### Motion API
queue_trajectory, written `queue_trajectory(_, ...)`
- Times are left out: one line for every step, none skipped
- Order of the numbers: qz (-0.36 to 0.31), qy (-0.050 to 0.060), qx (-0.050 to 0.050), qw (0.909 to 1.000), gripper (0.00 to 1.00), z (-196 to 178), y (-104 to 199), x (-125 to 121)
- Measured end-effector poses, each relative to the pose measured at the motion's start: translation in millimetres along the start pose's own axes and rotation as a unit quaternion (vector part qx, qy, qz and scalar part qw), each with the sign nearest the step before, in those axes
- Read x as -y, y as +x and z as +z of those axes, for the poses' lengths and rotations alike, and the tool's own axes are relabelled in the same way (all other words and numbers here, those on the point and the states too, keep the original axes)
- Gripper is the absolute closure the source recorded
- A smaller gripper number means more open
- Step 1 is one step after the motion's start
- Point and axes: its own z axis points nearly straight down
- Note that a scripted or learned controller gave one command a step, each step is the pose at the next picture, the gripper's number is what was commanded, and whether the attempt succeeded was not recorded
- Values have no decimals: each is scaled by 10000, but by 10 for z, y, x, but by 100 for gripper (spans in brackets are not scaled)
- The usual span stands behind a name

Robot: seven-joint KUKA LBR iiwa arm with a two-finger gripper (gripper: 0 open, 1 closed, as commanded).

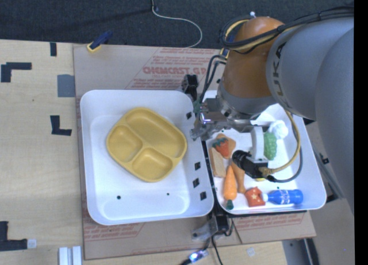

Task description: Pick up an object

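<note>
My gripper (213, 130) hangs low over the upper left corner of the right bin (315, 166), just above a red-orange toy fruit (223, 146). A tan slice (217, 164) lies under that fruit, and an orange carrot (230, 182) lies below it. A green toy vegetable (269, 146) and a white piece (279, 129) sit further right. Along the bin's front edge lie a small red item (255, 197) and a blue bottle (285, 196). The wrist hides part of the bin behind it.
The left bin (92, 160) holds a yellow divided plate (146, 143). Small black clips line the wall between the two bins (198, 169). The arm covers the upper right of the view.
</note>
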Motion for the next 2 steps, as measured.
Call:
queue_trajectory(5, 4, 1, 10000, 100, 17, 46, 34)
queue_trajectory(10, 1, 10, 10000, 100, 164, 2, -103)
